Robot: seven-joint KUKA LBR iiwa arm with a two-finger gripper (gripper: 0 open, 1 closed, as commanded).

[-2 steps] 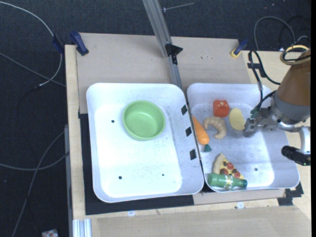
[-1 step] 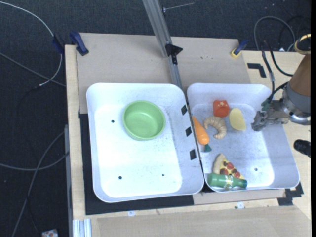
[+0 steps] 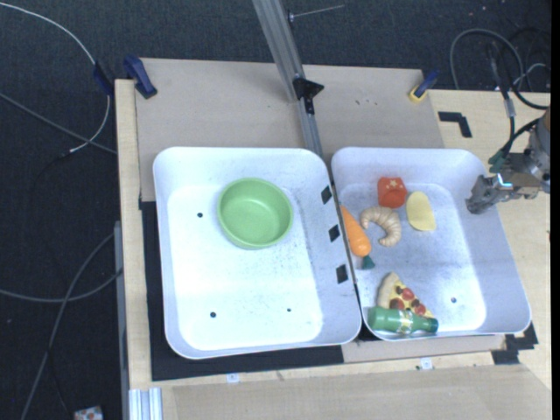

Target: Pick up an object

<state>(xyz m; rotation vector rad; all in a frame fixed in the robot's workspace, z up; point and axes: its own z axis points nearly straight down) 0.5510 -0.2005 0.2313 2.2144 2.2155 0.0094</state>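
The right bin (image 3: 490, 261) holds a red toy pepper (image 3: 391, 191), a pale yellow piece (image 3: 421, 211), a tan croissant (image 3: 383, 224), an orange carrot (image 3: 355, 233), a pizza slice (image 3: 400, 294) and a green bottle (image 3: 401, 322) lying at the front rim. My gripper (image 3: 482, 196) hangs at the bin's right rim, to the right of the yellow piece, with nothing visibly between its fingers.
The left bin (image 3: 192, 278) holds a green bowl (image 3: 255, 213). A metal rail (image 3: 284, 51) slants down from the top to the gap between the bins. Blue and yellow clamps (image 3: 140, 77) sit at the board's back corners.
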